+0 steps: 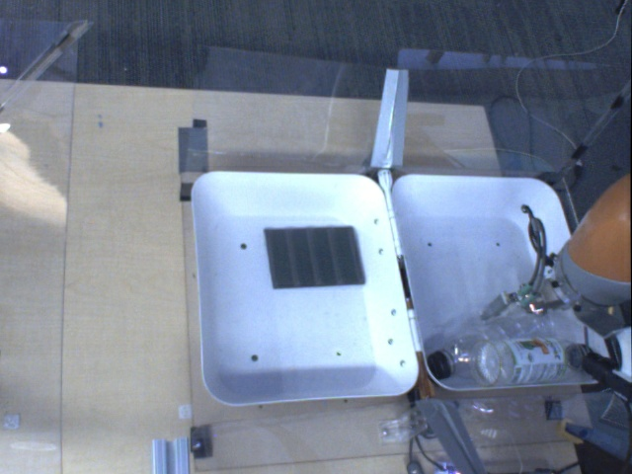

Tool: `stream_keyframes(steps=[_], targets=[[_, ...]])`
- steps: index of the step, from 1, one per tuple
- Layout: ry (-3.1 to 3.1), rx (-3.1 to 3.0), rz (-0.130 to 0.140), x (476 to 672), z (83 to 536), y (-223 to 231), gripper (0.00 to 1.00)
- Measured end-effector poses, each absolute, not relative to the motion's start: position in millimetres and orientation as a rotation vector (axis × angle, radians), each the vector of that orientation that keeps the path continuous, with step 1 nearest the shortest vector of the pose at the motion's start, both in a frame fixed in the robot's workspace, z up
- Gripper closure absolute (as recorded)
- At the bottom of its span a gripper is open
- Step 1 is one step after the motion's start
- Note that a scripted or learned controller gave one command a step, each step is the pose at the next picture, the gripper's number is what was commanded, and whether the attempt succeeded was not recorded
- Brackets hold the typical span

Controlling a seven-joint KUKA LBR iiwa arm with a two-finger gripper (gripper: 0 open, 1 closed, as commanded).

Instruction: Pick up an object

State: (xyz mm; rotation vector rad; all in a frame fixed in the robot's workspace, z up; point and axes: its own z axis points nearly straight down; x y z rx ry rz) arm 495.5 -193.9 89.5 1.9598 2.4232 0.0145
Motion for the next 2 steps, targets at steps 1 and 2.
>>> stream_keyframes(steps=[1, 2], targets=[[2.418, 1.987, 0.011, 509.7, 88.9, -205.8, 0.0], [2.422, 1.957, 0.011, 495.2, 89.8, -181.8, 0.0]])
